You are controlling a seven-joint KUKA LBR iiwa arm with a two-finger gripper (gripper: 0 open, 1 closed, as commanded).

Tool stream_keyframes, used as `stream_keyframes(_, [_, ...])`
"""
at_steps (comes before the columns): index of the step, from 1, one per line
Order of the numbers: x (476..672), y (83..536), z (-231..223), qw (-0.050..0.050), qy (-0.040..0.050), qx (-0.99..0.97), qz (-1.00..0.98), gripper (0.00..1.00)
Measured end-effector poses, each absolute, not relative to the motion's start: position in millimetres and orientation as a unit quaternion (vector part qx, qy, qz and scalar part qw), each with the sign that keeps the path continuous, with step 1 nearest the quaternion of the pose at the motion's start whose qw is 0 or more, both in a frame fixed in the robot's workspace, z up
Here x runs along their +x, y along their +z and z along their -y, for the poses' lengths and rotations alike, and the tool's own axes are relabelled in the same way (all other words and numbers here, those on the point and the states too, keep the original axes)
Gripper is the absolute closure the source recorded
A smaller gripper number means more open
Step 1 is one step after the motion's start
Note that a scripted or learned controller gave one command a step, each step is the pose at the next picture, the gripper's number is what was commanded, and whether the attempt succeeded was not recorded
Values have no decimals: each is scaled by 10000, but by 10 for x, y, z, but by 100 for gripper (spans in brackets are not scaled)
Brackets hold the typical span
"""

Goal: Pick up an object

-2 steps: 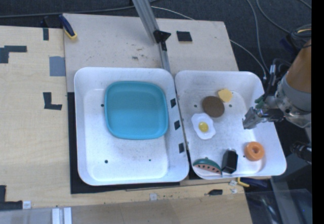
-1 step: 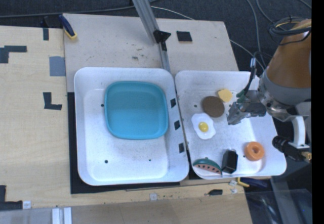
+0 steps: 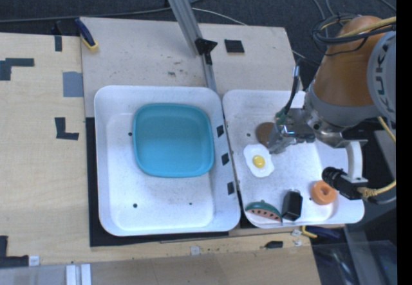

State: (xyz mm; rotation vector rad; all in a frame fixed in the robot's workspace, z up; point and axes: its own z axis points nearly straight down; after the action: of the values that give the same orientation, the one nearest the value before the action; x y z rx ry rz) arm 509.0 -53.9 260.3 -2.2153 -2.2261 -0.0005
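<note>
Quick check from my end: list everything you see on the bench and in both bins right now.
Square teal plastic plate: one, teal, centre of the left white bin.
Toy fried egg: one, white with yellow yolk, middle of the right white bin.
Round brown disc: one, brown, right bin, beside the gripper.
Toy watermelon slice: one, red and green, right bin's near edge.
Small black block: one, black, beside the watermelon.
Orange ring-shaped toy: one, orange, right bin's near right corner.
Gripper: one, metallic, above the right bin near the egg.
</note>
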Motion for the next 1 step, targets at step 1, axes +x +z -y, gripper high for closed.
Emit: stream_keyframes(1, [5212, 2420, 25, 9, 6, -7055, 7087, 100])
